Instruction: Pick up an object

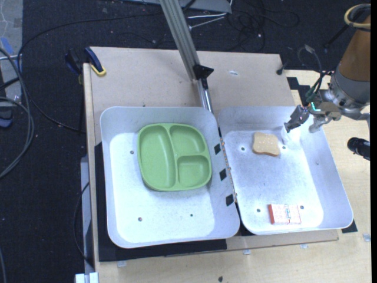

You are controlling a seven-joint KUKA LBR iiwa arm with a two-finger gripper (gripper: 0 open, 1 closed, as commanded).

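A tan slice of bread (266,144) lies in the right bin (330,175), near its far edge. A small red and white box (284,214) rests close to that bin's front edge. My gripper (306,121) hangs over the right bin's far right corner, to the right of the bread and apart from it. Its two fingers stand open, with nothing between them.
A green divided plate (175,156) sits in the left bin (118,211). A metal pole (179,31) slants down from the top to the gap between the bins. Black clips (224,173) line the seam where the bins meet.
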